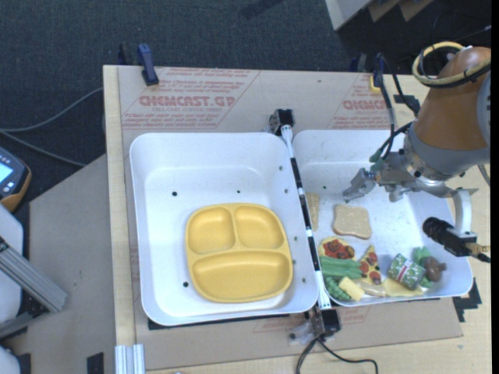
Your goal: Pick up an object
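Note:
In the right bin, my gripper hangs near the back, open, with nothing between its two grey fingers. A slice of toast lies just in front of it and slightly to the left, apart from the fingers. Along the bin's front lie a red pizza-like piece, green beans, a yellow corn piece, a small green can and a brown-and-green piece. The arm's orange band rises at the right.
The left bin holds a yellow three-part plate. A black divider runs between the bins. A black cylinder sticks out over the right bin's right side. Blue clamps sit at the bench's back edge.

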### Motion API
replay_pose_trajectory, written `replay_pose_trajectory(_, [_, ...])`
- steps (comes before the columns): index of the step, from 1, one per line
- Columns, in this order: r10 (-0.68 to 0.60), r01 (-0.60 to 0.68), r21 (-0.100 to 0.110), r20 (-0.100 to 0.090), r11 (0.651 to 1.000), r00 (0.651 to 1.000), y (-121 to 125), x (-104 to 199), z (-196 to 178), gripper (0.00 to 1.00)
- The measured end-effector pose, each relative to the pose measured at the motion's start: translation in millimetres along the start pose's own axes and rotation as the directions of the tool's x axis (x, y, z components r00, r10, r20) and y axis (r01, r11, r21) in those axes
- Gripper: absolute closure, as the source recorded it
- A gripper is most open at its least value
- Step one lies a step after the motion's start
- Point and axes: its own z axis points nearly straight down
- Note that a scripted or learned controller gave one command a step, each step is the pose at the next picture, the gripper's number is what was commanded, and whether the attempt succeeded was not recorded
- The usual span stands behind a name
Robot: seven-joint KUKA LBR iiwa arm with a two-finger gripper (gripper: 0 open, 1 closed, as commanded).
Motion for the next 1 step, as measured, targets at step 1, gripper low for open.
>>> replay_pose_trajectory(1, [-0.001,0.001,0.002,0.0,1.0,1.0,-4.0,2.9,98.4,0.0])
